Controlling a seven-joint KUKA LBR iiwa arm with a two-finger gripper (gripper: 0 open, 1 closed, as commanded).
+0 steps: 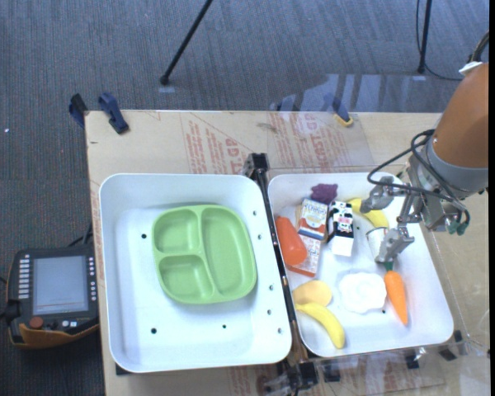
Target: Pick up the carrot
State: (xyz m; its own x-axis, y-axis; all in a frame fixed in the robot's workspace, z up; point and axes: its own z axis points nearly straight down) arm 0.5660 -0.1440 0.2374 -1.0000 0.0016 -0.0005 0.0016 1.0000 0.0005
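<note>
Lying nearest the camera, at the lower middle of the frame, a banana (325,321) is curving along the front wall of the right bin (442,320), with a yellow-orange fruit (311,292) touching it from above. Just right of these a white fried egg (361,291) is sitting, and the carrot (397,295) is lying beside it, green top pointing up the frame and tip pointing toward the lower right corner of the bin. The gripper (390,250) is hanging just above the carrot's leafy end, its fingers standing apart and holding nothing, so the pick is judged not yet made. Room is looking tight on the carrot's left, where the egg is almost touching it; the right side, toward the bin wall, is offering barer floor. Milk cartons (327,221) are crowding the bin's upper left. In the left bin (115,304) a green divided plate (205,252) is resting, well apart.
</note>
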